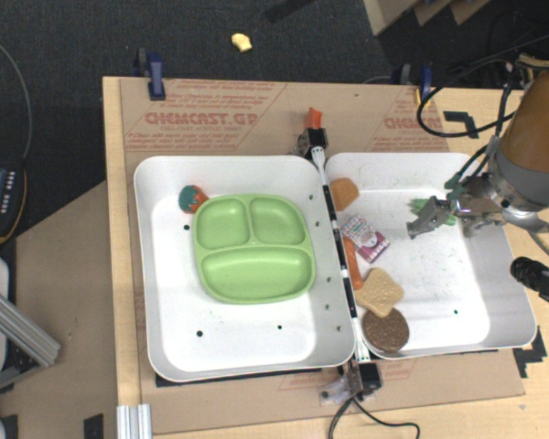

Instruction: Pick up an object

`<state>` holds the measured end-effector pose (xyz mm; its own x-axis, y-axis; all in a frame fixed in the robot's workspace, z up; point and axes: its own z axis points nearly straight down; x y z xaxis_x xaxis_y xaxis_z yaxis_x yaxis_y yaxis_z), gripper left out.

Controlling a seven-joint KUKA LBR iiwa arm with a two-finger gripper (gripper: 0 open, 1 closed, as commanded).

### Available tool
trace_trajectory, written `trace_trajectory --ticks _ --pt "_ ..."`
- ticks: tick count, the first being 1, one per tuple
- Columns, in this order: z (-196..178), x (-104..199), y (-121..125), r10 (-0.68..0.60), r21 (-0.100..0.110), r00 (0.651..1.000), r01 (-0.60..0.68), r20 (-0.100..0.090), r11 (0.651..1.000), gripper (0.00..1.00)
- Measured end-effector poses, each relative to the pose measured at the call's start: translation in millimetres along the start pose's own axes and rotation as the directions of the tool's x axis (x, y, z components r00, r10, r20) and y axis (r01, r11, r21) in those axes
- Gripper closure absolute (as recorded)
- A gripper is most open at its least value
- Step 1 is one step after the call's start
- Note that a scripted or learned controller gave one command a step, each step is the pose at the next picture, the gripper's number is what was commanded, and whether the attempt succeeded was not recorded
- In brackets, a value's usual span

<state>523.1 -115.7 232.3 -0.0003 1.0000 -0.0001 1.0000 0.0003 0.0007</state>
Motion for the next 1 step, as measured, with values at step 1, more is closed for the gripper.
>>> trace_trajectory --ticks 1 --pt "38.3 -44.7 48.2 0.003 -0.001 1.000 -0.003 0.003 1.000 0.00"
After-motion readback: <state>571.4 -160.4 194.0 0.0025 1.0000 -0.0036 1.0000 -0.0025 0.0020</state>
